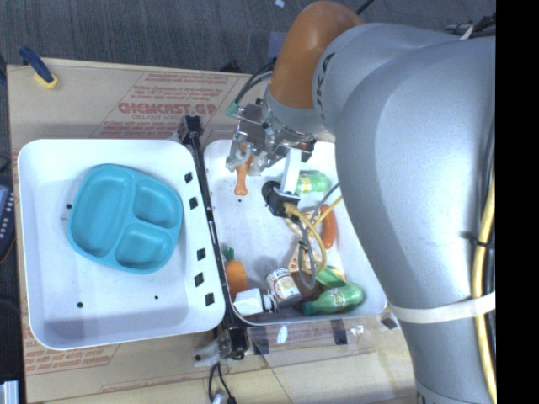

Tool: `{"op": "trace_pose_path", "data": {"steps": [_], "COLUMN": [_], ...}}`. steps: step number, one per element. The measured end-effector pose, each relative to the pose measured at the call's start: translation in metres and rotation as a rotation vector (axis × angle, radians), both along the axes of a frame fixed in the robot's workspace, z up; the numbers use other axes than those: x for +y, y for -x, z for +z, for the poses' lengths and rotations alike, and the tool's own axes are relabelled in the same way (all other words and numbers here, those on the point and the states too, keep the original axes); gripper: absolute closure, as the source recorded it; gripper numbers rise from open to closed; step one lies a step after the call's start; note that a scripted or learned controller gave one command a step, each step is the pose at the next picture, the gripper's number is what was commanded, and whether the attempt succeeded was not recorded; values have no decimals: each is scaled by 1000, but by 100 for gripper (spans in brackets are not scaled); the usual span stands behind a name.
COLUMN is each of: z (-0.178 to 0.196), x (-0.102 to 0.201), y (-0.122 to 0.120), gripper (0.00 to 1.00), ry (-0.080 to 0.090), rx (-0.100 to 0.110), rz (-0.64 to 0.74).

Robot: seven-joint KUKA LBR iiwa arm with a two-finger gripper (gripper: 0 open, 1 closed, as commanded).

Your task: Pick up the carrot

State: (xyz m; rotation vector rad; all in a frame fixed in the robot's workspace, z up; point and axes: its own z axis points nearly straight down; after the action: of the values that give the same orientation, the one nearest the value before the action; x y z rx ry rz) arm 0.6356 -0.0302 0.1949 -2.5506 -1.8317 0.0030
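Note:
My gripper [247, 160] hangs over the back left part of the right bin [253, 225]. A slim orange carrot [242, 179] dangles point-down from between its fingers, lifted a little above the bin floor. A second, stubby orange carrot with a green top [235, 274] lies against the right bin's left wall near the front.
The right bin's front and right side hold a green bottle [335, 298], a small can [285, 285], a green packet [313, 182], an orange-red piece [330, 230] and a white block [247, 302]. A blue divided plate [125, 217] lies in the left bin [50, 310].

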Motion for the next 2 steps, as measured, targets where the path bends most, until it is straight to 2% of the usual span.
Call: {"op": "trace_pose_path", "data": {"steps": [1, 2], "z": [-3, -3], "x": [51, 51], "y": [10, 10], "gripper": [100, 0], "ry": [0, 0], "rx": [4, 5], "rz": [-400, -401]}}
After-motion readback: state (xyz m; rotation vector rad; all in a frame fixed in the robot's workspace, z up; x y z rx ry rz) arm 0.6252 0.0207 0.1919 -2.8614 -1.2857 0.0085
